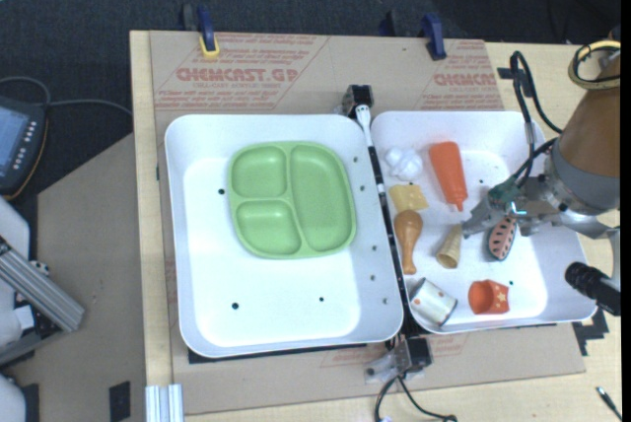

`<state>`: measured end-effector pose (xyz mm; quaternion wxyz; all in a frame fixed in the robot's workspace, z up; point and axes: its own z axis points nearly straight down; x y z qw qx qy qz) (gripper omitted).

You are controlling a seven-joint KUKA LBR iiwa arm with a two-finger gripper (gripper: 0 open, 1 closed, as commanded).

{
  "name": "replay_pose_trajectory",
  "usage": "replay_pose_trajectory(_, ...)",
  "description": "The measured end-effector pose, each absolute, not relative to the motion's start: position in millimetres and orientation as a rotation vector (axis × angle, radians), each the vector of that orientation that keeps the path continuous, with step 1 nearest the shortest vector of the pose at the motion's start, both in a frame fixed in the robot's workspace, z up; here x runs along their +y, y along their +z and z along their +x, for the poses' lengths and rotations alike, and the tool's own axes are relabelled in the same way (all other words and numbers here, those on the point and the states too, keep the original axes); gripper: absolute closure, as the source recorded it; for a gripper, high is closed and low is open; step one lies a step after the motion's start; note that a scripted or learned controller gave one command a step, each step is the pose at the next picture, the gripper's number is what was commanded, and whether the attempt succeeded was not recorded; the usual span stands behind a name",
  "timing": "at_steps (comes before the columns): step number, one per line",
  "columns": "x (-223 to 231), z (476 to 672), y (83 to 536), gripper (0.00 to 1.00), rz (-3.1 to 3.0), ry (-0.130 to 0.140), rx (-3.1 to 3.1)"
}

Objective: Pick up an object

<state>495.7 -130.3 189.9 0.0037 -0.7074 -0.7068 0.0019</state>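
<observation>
Camera view: spotted object [502, 239] under claw [496, 210]

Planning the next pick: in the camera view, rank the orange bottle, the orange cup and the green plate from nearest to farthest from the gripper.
1. Orange cup, below the gripper, and orange bottle, up-left of it: too close to call.
2. Green plate, left bin.

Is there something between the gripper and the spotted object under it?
Nothing visible. The gripper hangs right at the spotted object in the right bin; the cone and red cup lie beside, apart.
</observation>
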Motion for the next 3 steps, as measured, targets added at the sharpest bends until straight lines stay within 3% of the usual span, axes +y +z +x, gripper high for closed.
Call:
replay_pose_trajectory(2,-135,494.2,82,0.0,-2.219,0.003,-2.217)
replay_pose_trajectory(3,-135,495.1,95,1.0,-2.224,-0.001,-2.22)
